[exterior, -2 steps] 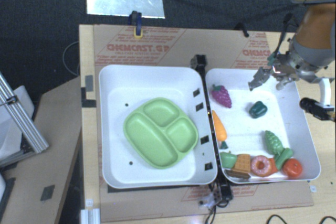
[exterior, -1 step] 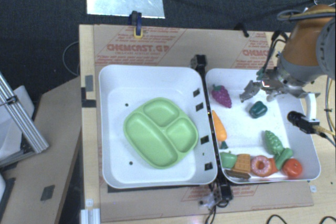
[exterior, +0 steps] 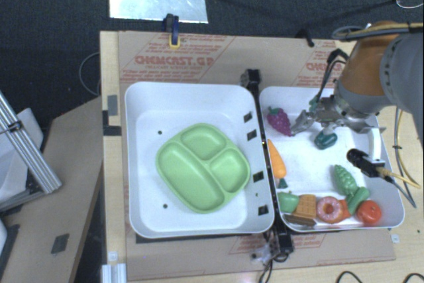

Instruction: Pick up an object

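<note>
Far left on the desk (exterior: pixel 111 169): the left bin (exterior: pixel 149 109), holding just a green divided plate (exterior: pixel 202 168), flat and central. Looks too broad and low for an easy pinch, so hardly a likely pick.

Past the divider, the right bin (exterior: pixel 301 172), crowded round its edges. Against its left wall, purple grapes (exterior: pixel 279 120) at the far end, an orange carrot (exterior: pixel 276 159) lying lengthwise, a green pepper (exterior: pixel 287 201) in the near corner, with a tan waffle (exterior: pixel 306 207) touching it.

Next, toward the far side, the gripper (exterior: pixel 319 121), reaching in from the right and hanging just above a dark teal object (exterior: pixel 325 138) lying apart from everything else. Seems to have the fingers spread and pinching nothing, though hard to judge against the white floor. Suits a grasp well: isolated, with room on both sides.

Further right along the near wall, a pink doughnut (exterior: pixel 328 209), a knobbly green vegetable (exterior: pixel 346 180) and a red tomato (exterior: pixel 370 211), packed close.

Not yet lifting anything; calls for a descent around the teal object, then a squeeze.
</note>
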You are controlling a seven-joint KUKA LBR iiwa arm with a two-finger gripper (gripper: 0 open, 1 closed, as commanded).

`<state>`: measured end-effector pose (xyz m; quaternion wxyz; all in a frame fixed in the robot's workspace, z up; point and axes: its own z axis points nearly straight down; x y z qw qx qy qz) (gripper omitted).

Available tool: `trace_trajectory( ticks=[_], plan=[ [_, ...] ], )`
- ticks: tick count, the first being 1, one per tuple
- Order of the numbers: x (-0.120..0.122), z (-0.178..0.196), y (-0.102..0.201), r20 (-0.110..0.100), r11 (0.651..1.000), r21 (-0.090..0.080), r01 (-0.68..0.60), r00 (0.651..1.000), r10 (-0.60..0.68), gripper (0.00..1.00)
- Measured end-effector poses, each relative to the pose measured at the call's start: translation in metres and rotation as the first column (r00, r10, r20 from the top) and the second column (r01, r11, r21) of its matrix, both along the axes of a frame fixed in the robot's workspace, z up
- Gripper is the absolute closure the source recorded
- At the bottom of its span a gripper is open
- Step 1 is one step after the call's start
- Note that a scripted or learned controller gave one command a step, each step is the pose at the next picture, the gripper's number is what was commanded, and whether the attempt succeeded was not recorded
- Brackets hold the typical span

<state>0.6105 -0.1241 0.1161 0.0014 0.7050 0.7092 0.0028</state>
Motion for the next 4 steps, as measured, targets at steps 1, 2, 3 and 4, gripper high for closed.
trace_trajectory(
  ticks=[1,2,3,4],
  plan=[
    [0.001,-0.032,0.001,-0.006,1.0,-0.002,0.001,1.0,-0.001,0.0],
    [0.002,-0.02,0.0,-0.002,1.0,-0.002,0.001,1.0,-0.001,1.0],
    [0.012,0.028,0.002,0.001,1.0,-0.003,0.001,1.0,-0.001,1.0],
    [0.019,0.079,-0.006,0.001,1.0,-0.004,0.0,1.0,0.0,1.0]
  ],
)
